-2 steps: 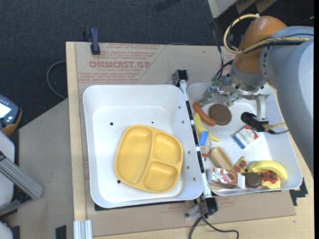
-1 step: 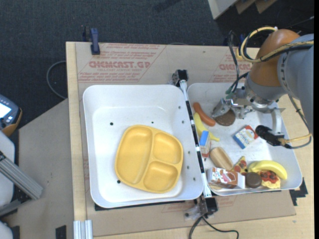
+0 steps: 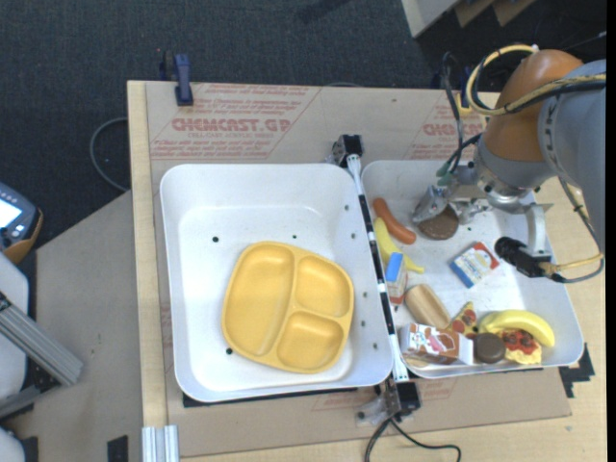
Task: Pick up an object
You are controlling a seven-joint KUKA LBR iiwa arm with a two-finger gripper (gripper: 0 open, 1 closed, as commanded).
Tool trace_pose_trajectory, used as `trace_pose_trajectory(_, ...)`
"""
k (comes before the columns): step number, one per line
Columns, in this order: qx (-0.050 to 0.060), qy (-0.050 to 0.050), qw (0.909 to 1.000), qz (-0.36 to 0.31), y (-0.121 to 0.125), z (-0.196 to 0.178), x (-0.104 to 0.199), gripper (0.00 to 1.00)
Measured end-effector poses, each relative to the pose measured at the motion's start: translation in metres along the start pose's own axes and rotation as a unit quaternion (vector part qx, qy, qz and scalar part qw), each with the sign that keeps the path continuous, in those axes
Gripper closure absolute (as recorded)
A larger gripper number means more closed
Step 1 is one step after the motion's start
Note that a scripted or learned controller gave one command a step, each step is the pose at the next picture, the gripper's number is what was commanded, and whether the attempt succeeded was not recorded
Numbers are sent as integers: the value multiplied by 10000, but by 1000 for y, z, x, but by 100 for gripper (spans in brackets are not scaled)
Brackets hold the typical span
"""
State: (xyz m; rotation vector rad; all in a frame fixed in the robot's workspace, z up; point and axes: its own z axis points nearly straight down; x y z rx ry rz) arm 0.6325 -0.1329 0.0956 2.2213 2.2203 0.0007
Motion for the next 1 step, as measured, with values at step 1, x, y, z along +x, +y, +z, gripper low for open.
trace_pose_trajectory(1, -28, 10, 10000, -38, -34, -95, 73, 100)
